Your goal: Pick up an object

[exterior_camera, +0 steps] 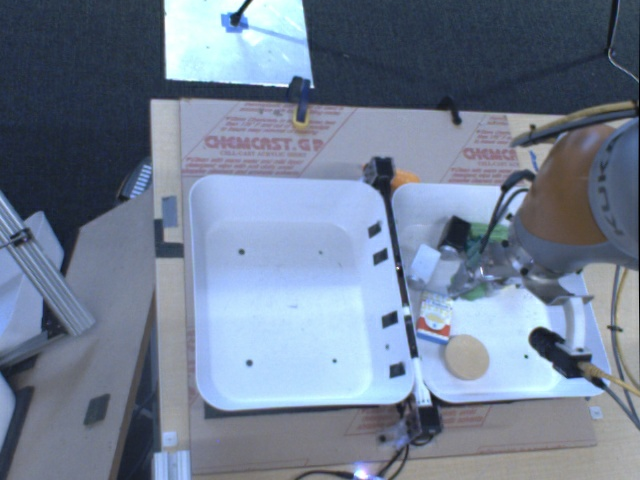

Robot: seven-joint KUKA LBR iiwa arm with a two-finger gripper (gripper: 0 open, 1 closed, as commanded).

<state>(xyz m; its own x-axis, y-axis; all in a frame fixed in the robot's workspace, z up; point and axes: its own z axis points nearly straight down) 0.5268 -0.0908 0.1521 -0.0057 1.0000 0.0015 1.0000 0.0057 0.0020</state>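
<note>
Red lettering reading "CHEMCAST GP" repeats across the brown paper-faced sheet (270, 133) under two smooth white plastic bins. In the right bin (520, 383), a flat tan disc (466, 357) lies at six o'clock and a small red-and-white printed carton (434, 319) at eight o'clock. The metal gripper (470, 278) hangs at the bin's centre above the clutter; its grip cannot be made out.

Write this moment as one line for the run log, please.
arm: over right white bin | gripper: low among items, fingers unclear | nearby: round tan disc, small red-and-white box | left white bin: untouched
</note>
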